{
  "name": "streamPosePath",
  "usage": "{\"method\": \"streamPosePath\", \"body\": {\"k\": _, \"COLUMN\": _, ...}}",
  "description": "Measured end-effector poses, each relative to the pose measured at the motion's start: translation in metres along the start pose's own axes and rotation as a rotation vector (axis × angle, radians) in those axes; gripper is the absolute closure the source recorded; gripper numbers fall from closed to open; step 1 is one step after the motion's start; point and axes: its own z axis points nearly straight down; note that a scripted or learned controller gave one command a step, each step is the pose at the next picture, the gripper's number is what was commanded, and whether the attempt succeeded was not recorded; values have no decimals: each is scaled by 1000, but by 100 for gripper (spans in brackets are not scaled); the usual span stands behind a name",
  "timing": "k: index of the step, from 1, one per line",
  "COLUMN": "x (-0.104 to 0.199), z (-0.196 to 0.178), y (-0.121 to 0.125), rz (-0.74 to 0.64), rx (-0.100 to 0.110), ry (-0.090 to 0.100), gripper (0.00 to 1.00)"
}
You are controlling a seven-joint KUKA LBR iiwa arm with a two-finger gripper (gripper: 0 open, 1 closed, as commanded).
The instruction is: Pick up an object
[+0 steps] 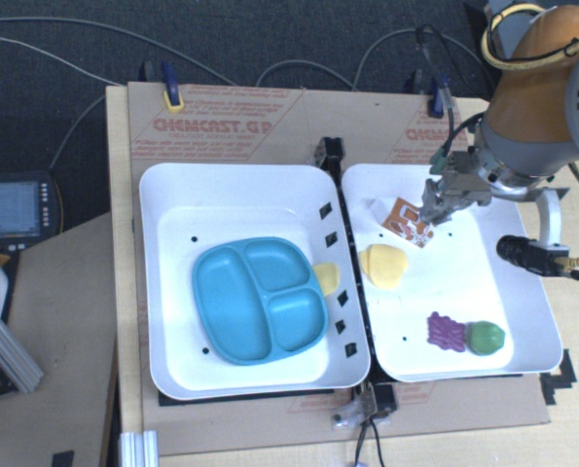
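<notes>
Left bin (162, 261): blue divided tray (260, 300) lies flat, a small yellow piece (327, 278) wedged between tray and bin wall, awkward to reach. Right bin (523, 290): brown patterned packet (407, 222) at the claw (435, 207) tips, tilted, one corner apparently raised; whether it is truly pinched, cannot tell. Pale yellow lump (384, 266) just below. Purple cluster (447, 332) touches green ball (486, 338) near the front wall, well apart from the arm.

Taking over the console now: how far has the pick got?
Done: the gripper has reached the right bin and sits at the brown patterned item. In hand: a grasp there, though whether it holds is unclear. Left: lifting it out. The yellow piece, purple grapes and green ball lie untouched.
</notes>
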Motion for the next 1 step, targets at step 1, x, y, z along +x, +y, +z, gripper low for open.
{"method": "streamPosePath", "body": {"k": 1, "x": 54, "z": 14, "y": 10, "rz": 1, "rx": 5, "ry": 1, "gripper": 100}}
